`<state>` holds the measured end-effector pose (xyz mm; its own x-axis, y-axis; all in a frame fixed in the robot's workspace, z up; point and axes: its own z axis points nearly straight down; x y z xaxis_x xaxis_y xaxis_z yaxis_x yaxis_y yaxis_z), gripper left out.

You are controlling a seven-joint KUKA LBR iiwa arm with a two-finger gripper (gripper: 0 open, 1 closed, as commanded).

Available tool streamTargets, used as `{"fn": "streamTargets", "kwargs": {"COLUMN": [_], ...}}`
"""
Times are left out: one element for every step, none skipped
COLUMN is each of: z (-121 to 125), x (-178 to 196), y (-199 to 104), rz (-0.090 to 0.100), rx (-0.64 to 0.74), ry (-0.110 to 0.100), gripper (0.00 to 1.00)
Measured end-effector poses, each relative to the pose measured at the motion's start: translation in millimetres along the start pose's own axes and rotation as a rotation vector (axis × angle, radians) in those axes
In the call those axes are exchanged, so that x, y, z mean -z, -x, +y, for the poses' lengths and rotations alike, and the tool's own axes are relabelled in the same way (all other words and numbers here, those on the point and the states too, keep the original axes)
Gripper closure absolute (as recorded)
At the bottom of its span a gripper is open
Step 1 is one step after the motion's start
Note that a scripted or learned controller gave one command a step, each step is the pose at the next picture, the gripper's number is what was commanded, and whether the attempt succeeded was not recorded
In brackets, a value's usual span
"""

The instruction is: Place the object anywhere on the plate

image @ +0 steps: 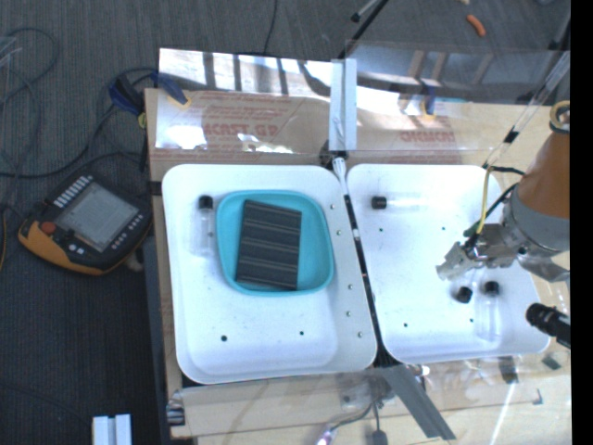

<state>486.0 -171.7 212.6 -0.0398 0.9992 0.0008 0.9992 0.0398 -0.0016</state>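
A dark grey ridged block [269, 244] lies flat in the middle of the teal plate [318, 258], which sits in the left bin [259, 350]. My gripper [470, 262] hangs over the right side of the right bin [417, 332], far from the plate and the block. Its metal body points left and down from the orange-banded wrist. Nothing shows in its grasp.
A small clear tube with a black cap [204, 207] lies left of the plate. A similar tube [380, 202] lies at the top of the right bin. Two small black pieces [461, 293] [489, 287] sit just below the gripper. A teach pendant [88, 225] lies on the floor at left.
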Motion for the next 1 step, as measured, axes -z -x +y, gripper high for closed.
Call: {"fn": "streamTargets", "kwargs": {"z": [0.0], "x": [0.0], "y": [0.1], "rz": [0.000], "rx": [0.000], "ry": [0.000], "gripper": [0.00]}}
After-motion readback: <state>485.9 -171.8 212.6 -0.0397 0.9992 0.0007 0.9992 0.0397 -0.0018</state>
